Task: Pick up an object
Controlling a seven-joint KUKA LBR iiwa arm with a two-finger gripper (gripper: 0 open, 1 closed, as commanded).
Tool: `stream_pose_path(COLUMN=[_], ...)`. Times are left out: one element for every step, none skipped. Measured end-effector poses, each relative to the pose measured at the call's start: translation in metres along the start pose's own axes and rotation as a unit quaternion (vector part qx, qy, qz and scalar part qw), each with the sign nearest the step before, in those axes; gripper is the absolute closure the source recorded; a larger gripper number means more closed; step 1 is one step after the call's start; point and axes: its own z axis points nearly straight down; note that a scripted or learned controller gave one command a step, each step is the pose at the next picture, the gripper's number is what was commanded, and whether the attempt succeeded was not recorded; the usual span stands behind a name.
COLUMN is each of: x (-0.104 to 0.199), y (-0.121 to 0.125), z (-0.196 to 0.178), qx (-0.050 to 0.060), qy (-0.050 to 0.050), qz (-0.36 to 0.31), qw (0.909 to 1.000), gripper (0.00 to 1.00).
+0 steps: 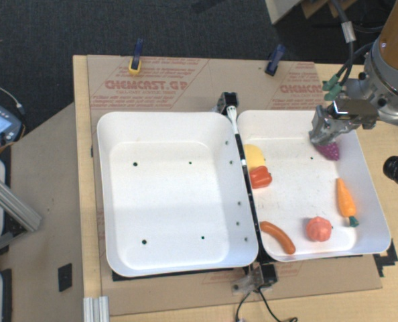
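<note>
Right bin [299, 129]: yellow item [254, 155] and red pepper [260, 178] at left wall, sausage [277, 237] and pink ball [318, 229] nr front edge, carrot [346, 200] at right edge, purple grapes [330, 151] nr back-right corner. Gripper [324, 135] over bin's back-right corner, tips at grapes; finger state: cannot tell. Left bin [118, 129] alongside, walls touching.

Grey arm [386, 79] with an orange band, black cables, green fittings and a grey metal end effector [325, 134].
</note>
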Motion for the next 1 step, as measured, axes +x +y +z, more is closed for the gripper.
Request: stream_pose_path(x=[0.0108], y=[-0.0008], z=[0.0317], qx=[0.005], qy=[0.0], qz=[0.0], qw=[1.0], gripper=[1.0])
